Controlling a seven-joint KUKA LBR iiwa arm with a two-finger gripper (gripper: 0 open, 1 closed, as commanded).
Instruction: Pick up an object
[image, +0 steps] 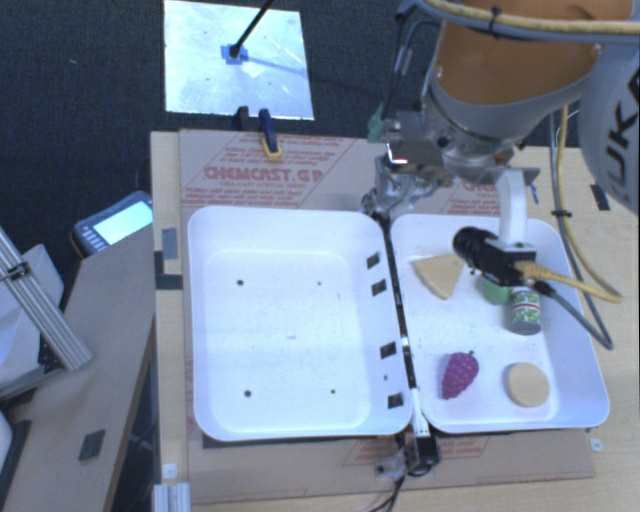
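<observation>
Evidently the arm (520, 60) reached in over the far edge of the right bin (580, 400), its pincer (400, 195) hanging low just above the far left corner of that bin, close to the divide between the two bins; whether the pincer was spread or closed could not be told, for the wrist hid it, and nothing was seen held in it.

The candidates lay in the right bin: a tan wedge (440, 275) near the far left part; a small can (522, 310) toward the right side, with a green piece (495, 292) touching it and partly hidden by a black fitting (485, 250) on the arm; a purple grape bunch (459, 374) near the front edge; a tan round disc (526, 384) near the front right corner. The left bin (280, 320) sat beside it on the surface (165, 400).

The wedge was nearest the pincer and seemed the likely target; to take it well, the pincer would probably need to shift toward the bin's middle, centre over the wedge, and straddle its narrower span before descending, since a flat piece offers little height to grip; the bin wall and the central divide stood close, so a descent too near the corner risked striking the rim; the grape bunch, well apart from its neighbours, looked the easier grasp.
</observation>
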